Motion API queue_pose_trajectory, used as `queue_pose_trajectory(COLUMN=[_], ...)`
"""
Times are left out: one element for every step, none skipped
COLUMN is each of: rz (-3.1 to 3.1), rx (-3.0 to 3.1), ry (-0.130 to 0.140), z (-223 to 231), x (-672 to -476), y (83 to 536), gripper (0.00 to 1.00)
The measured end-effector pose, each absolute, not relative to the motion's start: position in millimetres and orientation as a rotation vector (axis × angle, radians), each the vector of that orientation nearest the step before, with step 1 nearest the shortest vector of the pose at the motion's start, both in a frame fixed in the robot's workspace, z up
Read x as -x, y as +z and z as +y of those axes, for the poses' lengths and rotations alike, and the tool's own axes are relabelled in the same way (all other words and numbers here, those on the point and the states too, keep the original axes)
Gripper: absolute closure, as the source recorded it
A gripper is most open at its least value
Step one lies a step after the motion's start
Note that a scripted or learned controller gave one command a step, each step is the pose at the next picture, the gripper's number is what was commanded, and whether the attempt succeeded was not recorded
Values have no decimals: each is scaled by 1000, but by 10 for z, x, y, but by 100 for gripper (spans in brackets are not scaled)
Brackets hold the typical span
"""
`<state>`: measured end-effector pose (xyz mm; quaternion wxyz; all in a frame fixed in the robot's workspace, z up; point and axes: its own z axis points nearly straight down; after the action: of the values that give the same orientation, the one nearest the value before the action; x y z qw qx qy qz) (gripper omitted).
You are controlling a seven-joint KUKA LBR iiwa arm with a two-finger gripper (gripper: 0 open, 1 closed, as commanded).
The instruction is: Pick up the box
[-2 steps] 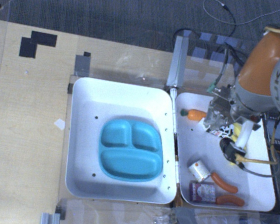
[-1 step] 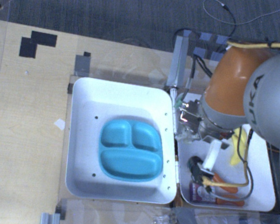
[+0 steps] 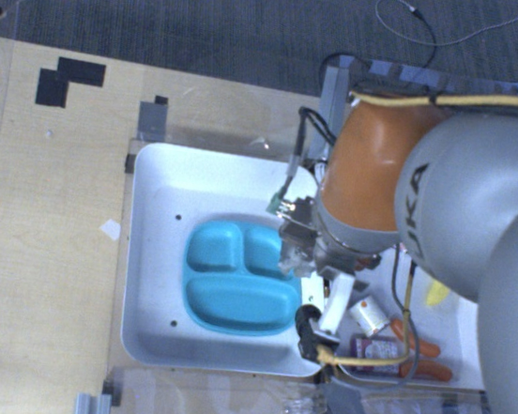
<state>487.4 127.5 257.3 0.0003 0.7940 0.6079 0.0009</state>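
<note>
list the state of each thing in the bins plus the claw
blue three-compartment plastic tray: flat, open side up, in left white bin
small dark purple box: lying flat, not gripped
small white cylinder: lying beside the box
grey claw: low at tray's right edge, away from box

White bins: two. Left bin (image 3: 156, 235): one blue three-compartment tray (image 3: 230, 283). Right bin (image 3: 463, 323): one purple box (image 3: 375, 349), one small white cylinder (image 3: 370, 313), one yellow item (image 3: 437, 293), one orange item (image 3: 427, 350), possibly tool handles.
</note>
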Motion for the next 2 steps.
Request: queue_pose_trajectory(rz=[2339,2316], rx=[-2092,-2121], ry=[7,3], z=[1016,858], x=[-4930,-4875], y=[2833,2285], gripper=[100,100])
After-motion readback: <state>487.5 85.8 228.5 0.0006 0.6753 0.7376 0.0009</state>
